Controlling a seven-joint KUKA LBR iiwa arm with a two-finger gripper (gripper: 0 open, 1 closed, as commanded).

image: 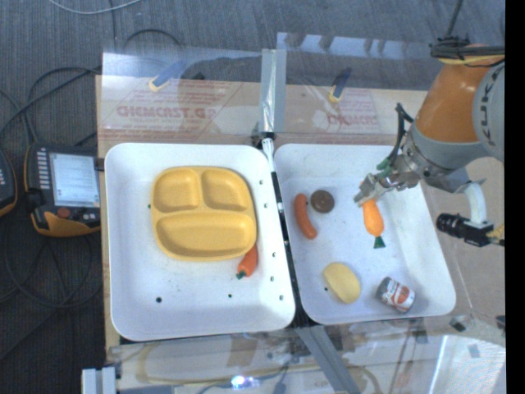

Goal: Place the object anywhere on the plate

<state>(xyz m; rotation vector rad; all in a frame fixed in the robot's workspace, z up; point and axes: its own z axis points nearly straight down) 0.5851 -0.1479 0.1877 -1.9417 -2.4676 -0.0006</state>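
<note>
Camera view: The gripper [379, 189] sits over the right bin [435, 245], directly above the leafy-end carrot [373, 218]. Whether its fingers are spread or pinching the carrot cannot be told at this angle.

The right bin also contains a sausage [305, 216], a brown disc [322, 201], a yellow potato [342, 282] and a small can [396, 294] lying on its side.

The left bin [131, 302] holds the yellow divided plate [203, 212]. A second small carrot [248, 261] lies just beside the plate's lower right corner.
</note>
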